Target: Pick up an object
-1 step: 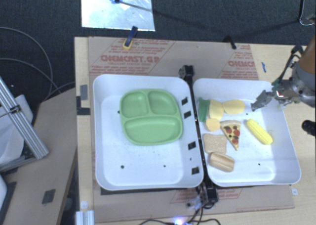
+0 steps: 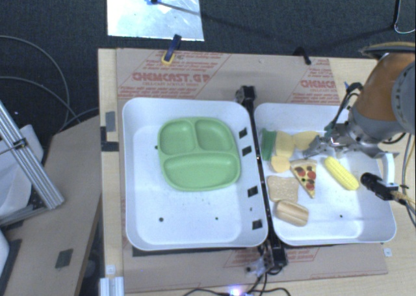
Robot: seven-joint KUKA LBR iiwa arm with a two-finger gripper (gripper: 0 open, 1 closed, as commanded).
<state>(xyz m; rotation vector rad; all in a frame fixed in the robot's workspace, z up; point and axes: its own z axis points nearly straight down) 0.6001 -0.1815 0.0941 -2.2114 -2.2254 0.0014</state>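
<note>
My gripper (image 2: 316,148) reaches in from the right and hangs low over the right bin (image 2: 374,226), between a yellow cheese wedge (image 2: 305,139) and a pizza slice (image 2: 305,177). Nothing shows in its grasp. A corn cob (image 2: 342,173) lies just right of the pizza slice. To the left are a green vegetable piece (image 2: 268,143), a pale yellow block (image 2: 285,141) and a small round yellow piece (image 2: 280,164). A bread slice (image 2: 283,188) and a brown bread roll (image 2: 292,213) lie nearer the front.
The left bin (image 2: 140,223) holds a green divided plate (image 2: 198,153). A black divider (image 2: 255,158) runs between the bins. The arm's orange band (image 2: 380,90) rises at the right edge. The right bin's front right floor is bare.
</note>
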